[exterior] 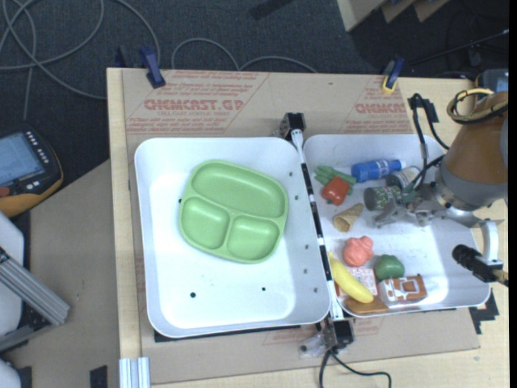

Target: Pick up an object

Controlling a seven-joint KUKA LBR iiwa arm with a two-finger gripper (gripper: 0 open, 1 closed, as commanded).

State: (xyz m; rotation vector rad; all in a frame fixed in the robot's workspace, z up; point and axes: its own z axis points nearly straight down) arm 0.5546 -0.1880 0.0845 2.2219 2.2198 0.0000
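Observation:
My gripper (pixel 388 207) hangs low inside the right bin (pixel 452 285), near its middle, at the end of the grey arm with the orange band (pixel 475 153). A dark greyish can-like object (pixel 378 195) lies right at its tip; whether it is held is unclear. A blue bottle (pixel 376 169) lies just behind. To the left are a red pepper with a green stem (pixel 334 187) and a tan cone (pixel 349 215). Nearer the front lie an orange-pink toy (pixel 358 250), a green pepper (pixel 388 266), a banana (pixel 351 280) and a red-and-white box (pixel 402 290).
The left bin (pixel 161 281) holds a green divided plate (pixel 234 211). A black divider rail (pixel 311 208) runs between the bins. Blue clamps (pixel 150 65) (pixel 393 73) grip the board's far edge. Cables lie on the dark floor behind.

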